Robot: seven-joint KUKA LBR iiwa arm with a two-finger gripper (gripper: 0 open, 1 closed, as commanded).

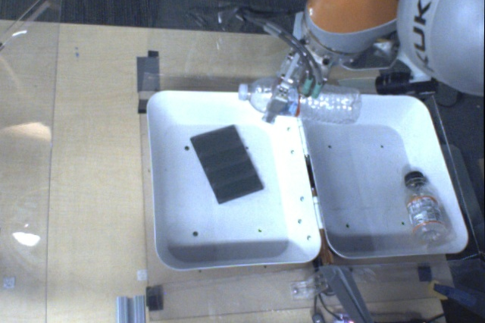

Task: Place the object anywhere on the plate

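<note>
A dark grey ribbed rectangular plate (226, 163) lies flat in the left bin (168, 200), a little left of its middle. A clear plastic bottle (333, 105) lies sideways over the far edge where the two bins meet, with its cap pointing left. My gripper (288, 98) comes down from the orange-banded wrist and is shut on the bottle near its neck. The bottle sits up and to the right of the plate, apart from it.
A second small clear bottle (421, 209) with a dark cap lies in the near right corner of the right bin (371, 155). The ridge between the bins runs just below the gripper. The bench is bare wood to the left.
</note>
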